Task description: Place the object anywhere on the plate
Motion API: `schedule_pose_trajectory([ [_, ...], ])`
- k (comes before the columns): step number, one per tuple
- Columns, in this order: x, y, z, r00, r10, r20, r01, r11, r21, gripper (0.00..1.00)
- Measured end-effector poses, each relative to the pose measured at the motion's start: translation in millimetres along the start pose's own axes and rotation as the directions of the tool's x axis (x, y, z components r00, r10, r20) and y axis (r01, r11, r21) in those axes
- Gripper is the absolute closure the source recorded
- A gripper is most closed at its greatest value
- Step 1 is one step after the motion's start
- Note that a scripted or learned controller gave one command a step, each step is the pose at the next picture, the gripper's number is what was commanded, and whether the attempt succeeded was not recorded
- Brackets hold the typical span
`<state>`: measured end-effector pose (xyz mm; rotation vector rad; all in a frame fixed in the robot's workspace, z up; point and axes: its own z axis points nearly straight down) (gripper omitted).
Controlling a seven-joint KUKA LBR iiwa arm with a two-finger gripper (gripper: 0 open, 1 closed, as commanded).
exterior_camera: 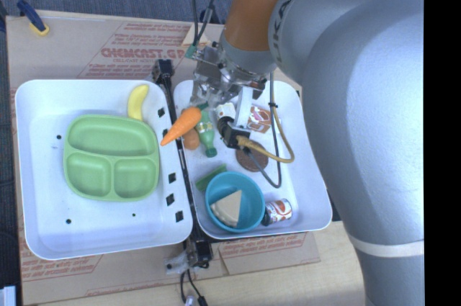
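Between the two bins, atop the divider: carrot (pixel 183 124), tilted, thick end under gripper (pixel 204 97). Cannot tell whether clamped. Likely light, stiff, smooth plastic; best pinched across the thick orange middle. Green plate (pixel 112 156) just left, in left bin (pixel 32 175).

A single fixed camera looks down at a slant from above the worktop (pixel 86 45), near enough that the two white bins, left (pixel 36 175) and right (pixel 310 175), span most of the frame. The arm (pixel 360 81) enters from the right, its bulk closest to the lens.
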<state>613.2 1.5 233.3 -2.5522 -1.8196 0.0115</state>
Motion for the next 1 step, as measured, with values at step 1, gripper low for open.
schedule_pose_trajectory([
  [1,-1.7,0.0,1.4,1.0,0.002,0.002,-0.002,1.0,0.002,0.0],
])
